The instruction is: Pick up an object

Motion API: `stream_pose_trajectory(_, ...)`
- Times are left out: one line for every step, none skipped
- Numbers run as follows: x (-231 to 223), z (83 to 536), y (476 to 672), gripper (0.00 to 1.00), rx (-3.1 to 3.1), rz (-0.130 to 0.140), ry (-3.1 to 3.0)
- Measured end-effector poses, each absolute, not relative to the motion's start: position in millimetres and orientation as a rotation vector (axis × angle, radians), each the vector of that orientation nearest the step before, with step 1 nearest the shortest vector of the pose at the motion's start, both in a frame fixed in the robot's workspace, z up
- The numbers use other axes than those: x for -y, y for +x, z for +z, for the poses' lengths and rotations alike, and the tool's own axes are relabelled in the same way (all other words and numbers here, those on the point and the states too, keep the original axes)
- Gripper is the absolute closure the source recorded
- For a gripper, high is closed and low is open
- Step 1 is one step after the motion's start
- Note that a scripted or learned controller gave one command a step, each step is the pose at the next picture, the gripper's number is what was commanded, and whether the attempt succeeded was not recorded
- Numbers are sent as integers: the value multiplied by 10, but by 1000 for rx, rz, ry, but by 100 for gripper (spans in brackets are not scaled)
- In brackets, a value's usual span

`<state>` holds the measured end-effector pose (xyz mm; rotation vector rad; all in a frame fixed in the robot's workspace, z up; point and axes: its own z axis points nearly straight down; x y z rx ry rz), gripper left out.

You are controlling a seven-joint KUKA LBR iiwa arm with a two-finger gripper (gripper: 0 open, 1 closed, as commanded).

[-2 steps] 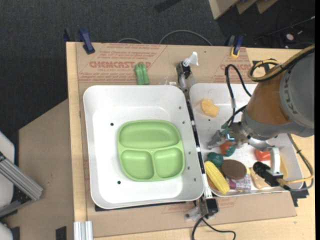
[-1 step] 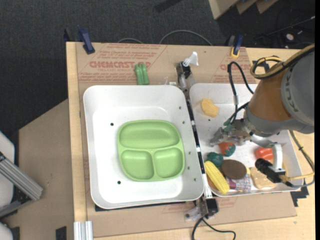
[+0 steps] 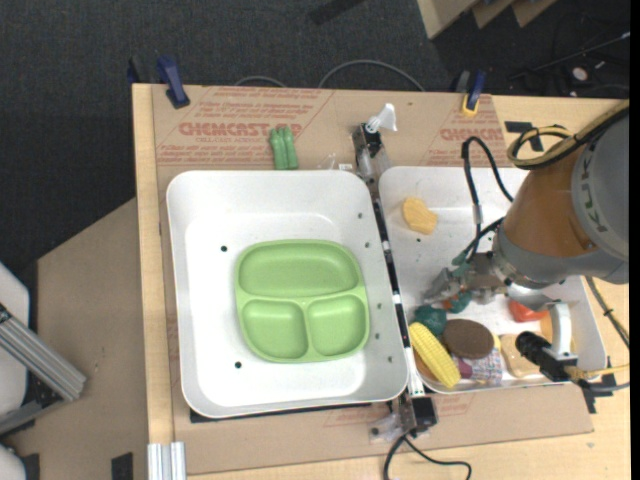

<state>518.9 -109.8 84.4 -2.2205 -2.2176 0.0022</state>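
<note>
At the lower right of the frame, the right bin (image 3: 590, 313) holds a heap of toy food: a corn cob (image 3: 434, 354), a brown disc (image 3: 468, 338), a teal piece (image 3: 432, 318). Just above them the tool (image 3: 462, 284) is low among the pile, mostly hidden under the grey and orange arm (image 3: 560, 213); I cannot tell its state. Nothing looks lifted, so the pick seems undone. A yellow piece (image 3: 420, 215) lies further up. The left bin (image 3: 190, 268) holds a green divided tray (image 3: 301, 300).
</note>
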Motion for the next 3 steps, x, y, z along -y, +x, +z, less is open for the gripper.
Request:
stream_pose_trajectory(1004,845,5189,0,2220,1,-2219)
stream_pose_trajectory(1003,846,5512,0,2226,-2,-2222)
stream_pose_trajectory(1104,844,4988,0,2216,4,-2222)
